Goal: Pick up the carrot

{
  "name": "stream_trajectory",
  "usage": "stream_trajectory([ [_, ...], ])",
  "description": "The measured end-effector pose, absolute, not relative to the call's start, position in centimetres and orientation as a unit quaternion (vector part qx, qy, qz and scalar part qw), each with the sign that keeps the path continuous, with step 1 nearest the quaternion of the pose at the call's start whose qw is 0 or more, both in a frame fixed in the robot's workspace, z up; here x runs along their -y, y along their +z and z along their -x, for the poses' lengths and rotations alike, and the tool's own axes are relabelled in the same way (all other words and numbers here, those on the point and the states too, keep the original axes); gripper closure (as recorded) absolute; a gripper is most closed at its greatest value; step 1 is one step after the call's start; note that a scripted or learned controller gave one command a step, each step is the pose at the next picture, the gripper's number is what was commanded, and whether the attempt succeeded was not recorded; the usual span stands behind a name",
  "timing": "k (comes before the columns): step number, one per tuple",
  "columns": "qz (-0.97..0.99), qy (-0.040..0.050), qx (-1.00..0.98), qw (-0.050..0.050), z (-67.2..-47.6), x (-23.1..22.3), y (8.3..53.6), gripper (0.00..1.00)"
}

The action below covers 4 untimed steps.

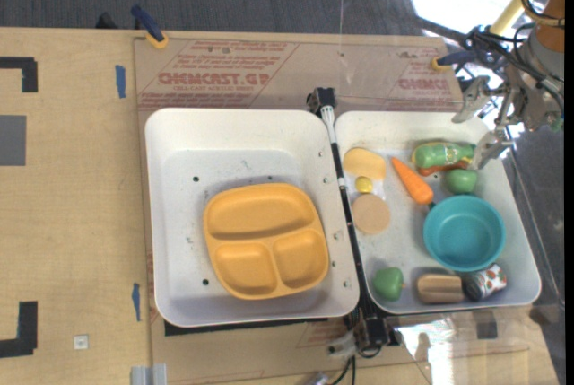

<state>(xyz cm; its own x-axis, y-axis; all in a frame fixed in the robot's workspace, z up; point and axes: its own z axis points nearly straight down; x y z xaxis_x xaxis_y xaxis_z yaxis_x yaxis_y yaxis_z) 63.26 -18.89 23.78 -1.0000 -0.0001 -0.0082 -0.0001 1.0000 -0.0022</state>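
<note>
While the tool (489, 118) hangs open, centre it over the tapered orange carrot (413, 180), clear of the round teal bowl (463, 233).

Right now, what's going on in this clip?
A robot arm reaches in from the right, its gripper over the upper right corner of the right bin. The carrot it should pick up lies untouched in that bin, beside a teal bowl and other toy foods. The left bin holds a yellow divided plate. Nothing has been grasped yet.
</note>
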Motion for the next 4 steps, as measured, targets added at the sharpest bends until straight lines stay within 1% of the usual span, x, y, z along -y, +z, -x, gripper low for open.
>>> stream_trajectory([
  [1,-0.002,0.0030,-1.000,-0.001,-65.0,12.1,14.5,0.00],
  [2,0.030,-0.0007,-1.000,0.006,-63.8,10.9,9.7,0.00],
  [3,-0.179,0.0008,-0.984,0.006,-58.8,14.0,9.0,0.00],
  [4,-0.177,0.0003,-0.984,0.013,-59.3,13.9,10.4,1.00],
])
